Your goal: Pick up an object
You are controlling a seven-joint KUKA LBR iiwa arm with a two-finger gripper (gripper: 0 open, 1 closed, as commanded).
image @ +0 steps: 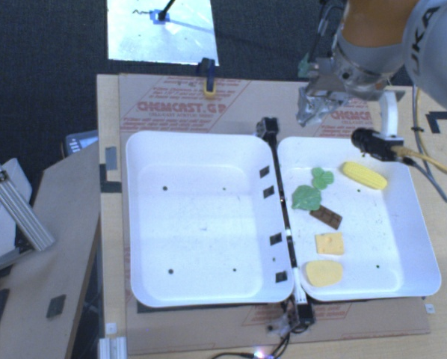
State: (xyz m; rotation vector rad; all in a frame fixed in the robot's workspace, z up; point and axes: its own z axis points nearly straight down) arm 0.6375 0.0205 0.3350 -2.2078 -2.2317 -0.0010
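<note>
Nothing's picked yet: my gripper (318,111) hangs beyond the right bin (410,230), jaws' state I can't tell; corn (364,175) waits untouched.

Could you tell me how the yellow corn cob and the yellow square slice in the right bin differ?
The corn cob is long, rounded and bright yellow; the square slice is flat, cornered and more orange. The corn cob lies near the bin's far side, the square slice nearer the front. Both rest in the right bin, untouched.

My grey, orange-banded arm (388,21) runs off the top edge above my jaws; my fingertips blur together, their gap unreadable.
</note>
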